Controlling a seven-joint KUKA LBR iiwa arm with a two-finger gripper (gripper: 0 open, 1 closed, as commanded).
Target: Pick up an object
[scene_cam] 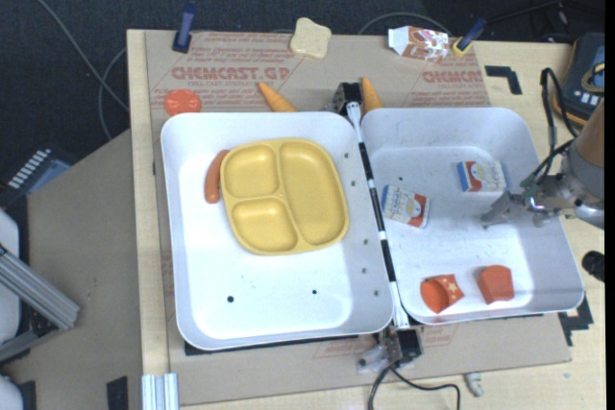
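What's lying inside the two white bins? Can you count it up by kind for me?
Yellow divided plate: 1
Hot dog: 1
Small cartons: 2
Orange-red blocks: 2
Total: 6

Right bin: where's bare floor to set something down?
In the right bin, the top-left corner above the small carton is bare, as is the middle between it and the orange blocks. It is crowded near the gripper, beside the upper carton.

Grey arm (588, 170) with black cables looping along it, ending in slim metallic jaws.
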